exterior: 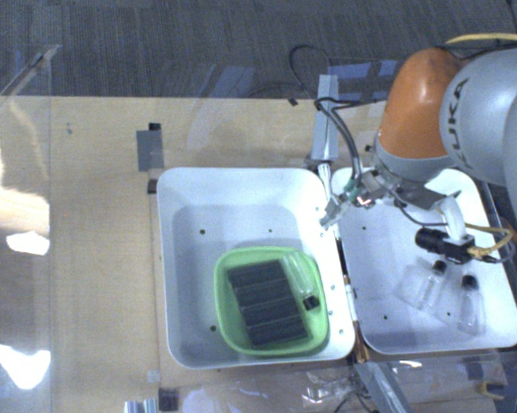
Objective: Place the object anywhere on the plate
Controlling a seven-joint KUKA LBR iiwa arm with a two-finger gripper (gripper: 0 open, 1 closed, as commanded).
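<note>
A green plate sits in the left bin. On it lie a dark grey ribbed block and, along its right side, a clear small bottle with a black cap at its near end. My gripper hangs over the rim between the two bins, up and to the right of the plate, with nothing visibly between its tips. Above it the grey wrist and orange band hide the far part of the right bin.
The right bin holds two more clear bottles with black caps, one mid-bin and one near the front right corner. A wooden bench top lies to the left of the bins.
</note>
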